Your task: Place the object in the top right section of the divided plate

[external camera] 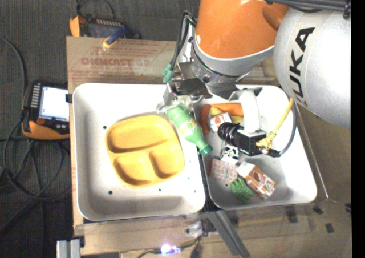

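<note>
Bottle and gripper were together at the seam between the two bins. You would have seen the green bottle (188, 128) slanting down to the right. Its pale upper end sat just under the gripper (174, 100), and its darker cap end pointed over the wall shared by the left bin (85, 194) and the right bin (302, 188). The wrist hid the gripper from above, so you could not tell whether it was spread wide, drawn narrow, or clamped on the bottle. You also could not tell whether the bottle hung in the air or rested on the bin wall.

The orange-yellow divided plate (114, 131) lay turned at an angle in the middle of the left bin, with bare white floor all round it. The bottle's body ran just beside the plate's upper right corner, at or over its rim, and none of the bottle lay down in a section.

In the right bin you had an orange carrot-like piece (228, 107) close beside the arm. Below it lay a small printed packet (224, 170), a brown carton (260, 182) and a leafy green piece (242, 190), all near one another toward the front. Behind the bins a sheet of printed cardboard (114, 60) showed, and an orange-edged handheld screen (45, 108) lay on the floor well left of the bench.
</note>
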Tool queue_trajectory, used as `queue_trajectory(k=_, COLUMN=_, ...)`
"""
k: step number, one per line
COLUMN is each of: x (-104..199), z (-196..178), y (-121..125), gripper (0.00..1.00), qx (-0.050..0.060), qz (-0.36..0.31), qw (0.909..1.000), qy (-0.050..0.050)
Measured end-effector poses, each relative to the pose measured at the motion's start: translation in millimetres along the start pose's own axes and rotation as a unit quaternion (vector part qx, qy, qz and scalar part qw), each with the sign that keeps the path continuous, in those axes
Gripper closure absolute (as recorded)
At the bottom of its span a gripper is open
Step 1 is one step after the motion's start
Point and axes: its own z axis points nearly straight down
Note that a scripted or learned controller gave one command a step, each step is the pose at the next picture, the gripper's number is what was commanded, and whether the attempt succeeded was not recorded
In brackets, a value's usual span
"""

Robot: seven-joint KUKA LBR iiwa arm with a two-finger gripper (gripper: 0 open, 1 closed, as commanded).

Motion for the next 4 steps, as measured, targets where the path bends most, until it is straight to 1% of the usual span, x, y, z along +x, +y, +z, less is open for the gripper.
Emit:
queue_trajectory(k=1, x=15, z=-15, y=7, gripper=1.00, qx=0.001, qz=0.052, qw=0.9986, qy=0.000)
queue_trajectory(k=2, x=63, z=-37, y=6, gripper=1.00, qx=0.001, qz=0.202, qw=0.9794, qy=-0.001)
queue_trajectory(k=3, x=11, z=-37, y=-17, gripper=1.00, qx=0.001, qz=0.392, qw=0.9201, qy=-0.001)
queue_trajectory(k=4, x=-80, z=-37, y=60, gripper=1.00, qx=0.001, qz=0.266, qw=0.9640, qy=0.000)
